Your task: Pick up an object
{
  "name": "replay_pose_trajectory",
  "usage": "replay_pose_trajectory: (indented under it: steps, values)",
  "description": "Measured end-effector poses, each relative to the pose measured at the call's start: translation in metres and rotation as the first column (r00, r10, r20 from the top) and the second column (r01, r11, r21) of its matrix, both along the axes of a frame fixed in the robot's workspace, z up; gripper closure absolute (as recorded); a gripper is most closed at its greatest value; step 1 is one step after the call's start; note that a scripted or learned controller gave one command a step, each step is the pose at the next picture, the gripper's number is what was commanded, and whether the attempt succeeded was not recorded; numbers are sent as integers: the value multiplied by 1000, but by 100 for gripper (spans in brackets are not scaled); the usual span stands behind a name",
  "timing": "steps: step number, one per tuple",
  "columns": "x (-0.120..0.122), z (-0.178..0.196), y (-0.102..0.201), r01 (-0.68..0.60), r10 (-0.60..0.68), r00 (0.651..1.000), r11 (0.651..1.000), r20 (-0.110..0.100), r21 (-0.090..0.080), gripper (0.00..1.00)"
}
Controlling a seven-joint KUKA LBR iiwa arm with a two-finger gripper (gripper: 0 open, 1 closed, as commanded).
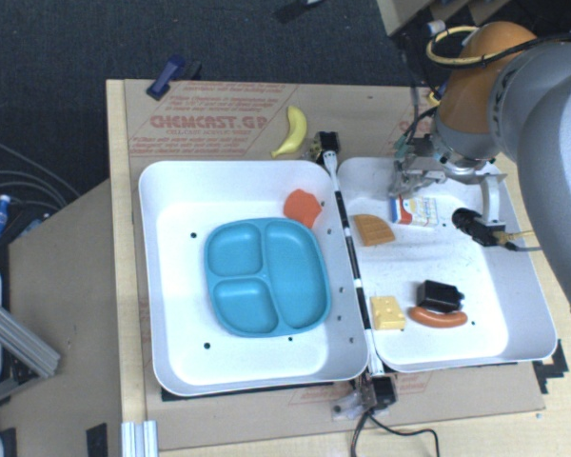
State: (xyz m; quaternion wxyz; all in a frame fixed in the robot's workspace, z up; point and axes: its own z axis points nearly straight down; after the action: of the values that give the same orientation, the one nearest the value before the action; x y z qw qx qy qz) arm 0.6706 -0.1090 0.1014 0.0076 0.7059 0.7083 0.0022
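My gripper (408, 185) hangs over the far left part of the right bin (523, 293). Directly beneath it lies a small white packet with red and blue print (417, 211); whether the two touch is unclear. A brown bread slice (373, 229) rests just left of the packet. Toward the near side of this bin sit a black block (441, 295), a red sausage (438, 318) and a yellow cheese wedge (387, 312). The left bin (171, 208) holds a blue divided plate (266, 276) and an orange piece (303, 207) by its far right corner.
A yellow banana (290, 132) lies on the bench behind the left bin. A blue object (167, 77) rests at the bench's far left edge. The divider between the bins (347, 246) runs close to the bread.
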Motion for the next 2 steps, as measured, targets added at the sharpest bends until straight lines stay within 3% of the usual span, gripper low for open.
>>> replay_pose_trajectory:
  steps: [1,2]
  values:
    - [0,0,0,0,0,1000,1000,-1,0,0]
    - [-2,-12,10,3,-3,1000,1000,-5,2,0]
